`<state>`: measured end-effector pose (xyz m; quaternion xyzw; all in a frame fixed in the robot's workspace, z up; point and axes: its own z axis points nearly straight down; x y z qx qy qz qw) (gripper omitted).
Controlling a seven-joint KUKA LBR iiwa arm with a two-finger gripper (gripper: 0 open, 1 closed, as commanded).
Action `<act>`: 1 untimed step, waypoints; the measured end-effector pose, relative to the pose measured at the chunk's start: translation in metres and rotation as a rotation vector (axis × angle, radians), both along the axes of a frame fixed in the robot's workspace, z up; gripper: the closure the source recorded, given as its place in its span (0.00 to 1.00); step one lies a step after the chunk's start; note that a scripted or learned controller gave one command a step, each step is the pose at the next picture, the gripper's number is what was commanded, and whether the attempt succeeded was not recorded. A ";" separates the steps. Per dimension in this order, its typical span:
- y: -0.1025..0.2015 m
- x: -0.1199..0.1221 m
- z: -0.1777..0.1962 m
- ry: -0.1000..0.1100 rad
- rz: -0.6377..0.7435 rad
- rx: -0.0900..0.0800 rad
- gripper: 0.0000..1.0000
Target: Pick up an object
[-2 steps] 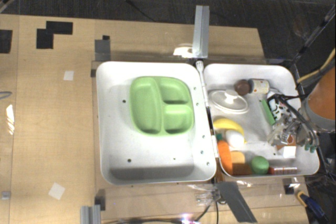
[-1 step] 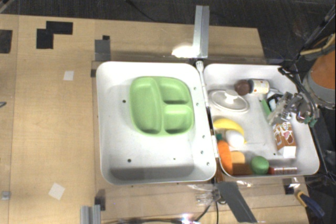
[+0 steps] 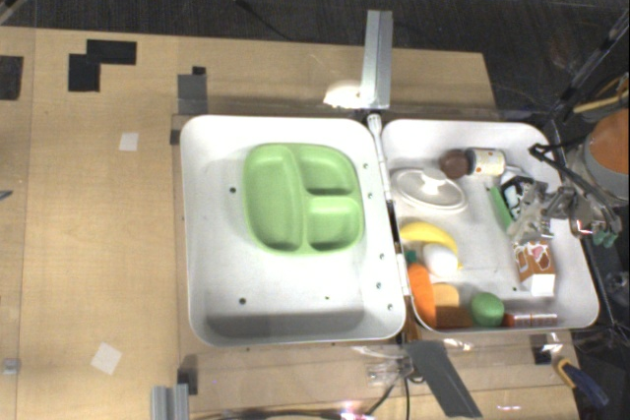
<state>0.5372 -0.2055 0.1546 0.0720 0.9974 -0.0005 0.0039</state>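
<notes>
the desk (image 3: 89, 241) is light wood, with black patches at its far left and 2 small pale squares on the bare left part. a grey metal post (image 3: 378, 59) stands upright behind the seam between the 2 bins, with a pale scrap at its foot. dark cables trail across the dark floor beyond the desk.

left bin (image 3: 212, 300): holds 1 item, a green sectioned tray (image 3: 300, 197), lying flat in the far half of the bin, with 3 compartments, nothing visible in them.

right bin (image 3: 472, 246): crowded. a white shallow dish (image 3: 429, 189) lies near the far left corner; beside it, toward the back wall, a small bottle (image 3: 474, 161) with a brown end lies on its side. along the left wall sit a yellow banana (image 3: 429, 234), a white object just below it, then an orange object (image 3: 421, 285) and a brown block (image 3: 452, 313) at the near wall. a green ball (image 3: 487, 309) rests next to the block, touching or nearly touching it, and a thin reddish tube (image 3: 532, 318) lies along the near wall. a brown and white packet (image 3: 535, 267) lies near the right wall. a green and white item (image 3: 503, 202) lies upslope of it.

the gripper (image 3: 539, 211) is over the right side of the right bin, above the packet and close to the green and white item. its fingers are tangled in clutter and blur; whether released or clenched cannot be told, and nothing is seen held.
</notes>
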 end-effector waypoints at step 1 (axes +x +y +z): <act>0.001 0.063 0.000 -0.004 0.394 -0.003 1.00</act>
